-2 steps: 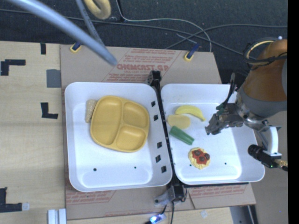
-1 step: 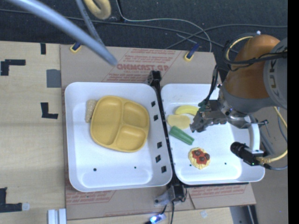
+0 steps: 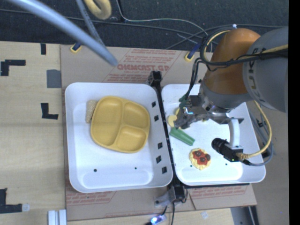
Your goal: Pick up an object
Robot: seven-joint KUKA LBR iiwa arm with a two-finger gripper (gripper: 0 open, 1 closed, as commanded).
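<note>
A green stick-shaped piece (image 3: 182, 136) lay flat and slantwise in the right bin, near its left wall. A small yellow round (image 3: 200, 159) topped with red and dark spots, like a toy pizza, lay flat nearer the front of that bin, apart from the green piece. A pale yellow bit (image 3: 172, 120) showed just beyond the green piece, partly hidden.

Fixed overhead camera, slanting down onto both bins (image 3: 75, 172).
</note>
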